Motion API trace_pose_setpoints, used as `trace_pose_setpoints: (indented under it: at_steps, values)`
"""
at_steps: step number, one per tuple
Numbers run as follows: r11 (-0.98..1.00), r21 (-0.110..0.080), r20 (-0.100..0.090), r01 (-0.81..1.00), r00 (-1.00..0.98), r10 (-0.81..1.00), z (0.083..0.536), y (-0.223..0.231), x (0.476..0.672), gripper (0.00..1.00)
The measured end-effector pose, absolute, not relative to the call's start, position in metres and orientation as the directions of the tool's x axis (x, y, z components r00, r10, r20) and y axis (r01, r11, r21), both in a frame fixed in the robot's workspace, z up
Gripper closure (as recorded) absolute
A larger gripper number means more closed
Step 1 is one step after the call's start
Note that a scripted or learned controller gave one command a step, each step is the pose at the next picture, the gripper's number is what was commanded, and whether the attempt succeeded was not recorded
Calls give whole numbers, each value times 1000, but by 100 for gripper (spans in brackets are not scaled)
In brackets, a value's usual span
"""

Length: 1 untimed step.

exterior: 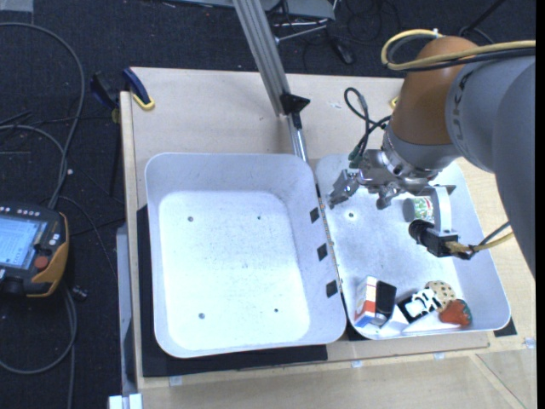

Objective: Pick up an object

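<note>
My gripper [364, 194] hangs over the upper left part of the right bin [383, 245], and its two fingers stand apart with nothing between them. Several small objects lie in the bin's near corner: a red, white and blue box [367, 303], a black block [386, 296], a black-and-white piece [416, 306], a spotted round thing [439, 292] and a red strawberry-like toy [456, 313]. A green and white object [421, 207] sits just right of the gripper, partly hidden by the wrist.
The left bin [155, 186] lies beside the right one, and black clips [324, 250] sit along their shared edge. A slanted metal rail [266, 49] reaches down to the bins' far edge. A yellow cable [490, 241] and a black connector [431, 237] hang off the wrist.
</note>
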<state>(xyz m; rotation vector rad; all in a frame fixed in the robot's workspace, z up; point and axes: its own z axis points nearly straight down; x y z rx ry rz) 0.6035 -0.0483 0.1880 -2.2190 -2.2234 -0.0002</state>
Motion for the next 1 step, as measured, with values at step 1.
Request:
trace_pose_setpoints:
  at_steps: [1]
  values:
    - [-2, 0, -1, 1000, 2, 1000, 188, -80, 516, 0]
